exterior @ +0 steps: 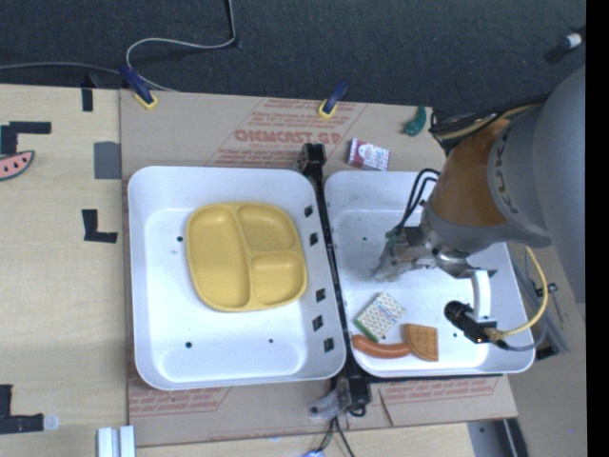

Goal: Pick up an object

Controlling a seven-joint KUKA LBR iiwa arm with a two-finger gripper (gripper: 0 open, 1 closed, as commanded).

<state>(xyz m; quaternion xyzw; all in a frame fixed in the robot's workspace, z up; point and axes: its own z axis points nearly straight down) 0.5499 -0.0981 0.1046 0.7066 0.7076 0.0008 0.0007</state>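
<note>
Two shallow white plastic bins sit side by side on a sheet of brown printed cardboard laid over the pale wooden bench (57, 284), with a dark cloth backdrop behind and a thin cable looping across it. Yellow clips pinch the cardboard's far edge. The left bin (157, 350) carries a yellow divided plastic plate (245, 255), lying flat. In the right bin (357, 208), near its front edge, lie three small things: a pale checkered cracker-like block (379, 315), a red-orange toy sausage (382, 348) and a brown waffle-like wedge (422, 342). The sausage's long axis runs left to right along the front wall; the wedge touches its right end, and the block sits just behind, tilted diagonally. The grey arm's end effector (394, 258) hangs over the middle of the right bin, behind those things; whether its fingers are spread or closed I cannot tell.
</note>
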